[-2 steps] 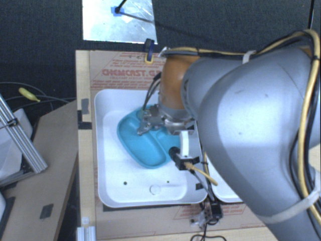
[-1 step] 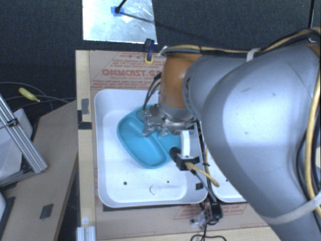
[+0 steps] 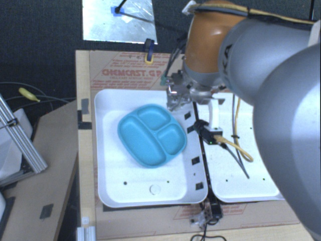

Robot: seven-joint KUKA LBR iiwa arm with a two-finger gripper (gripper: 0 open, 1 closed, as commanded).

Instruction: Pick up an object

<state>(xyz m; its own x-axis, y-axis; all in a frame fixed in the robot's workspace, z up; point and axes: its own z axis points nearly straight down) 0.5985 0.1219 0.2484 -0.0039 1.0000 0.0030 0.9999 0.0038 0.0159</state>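
Note:
A blue divided plate (image 3: 152, 134) lies flat in the left white bin (image 3: 108, 149), filling its middle. It has three compartments and faces up. My gripper (image 3: 173, 101) hangs from the orange-banded wrist at the plate's far right rim, close above or touching it; contact is unclear. The wrist body hides the fingertips, and nothing is seen held.
The right white bin (image 3: 256, 185) sits beside the left one, under the arm. Both bins rest on a printed cardboard sheet (image 3: 125, 72). A clamp (image 3: 149, 51) stands at the cardboard's far edge. Aluminium framing (image 3: 20, 144) rises at the left of the bench.

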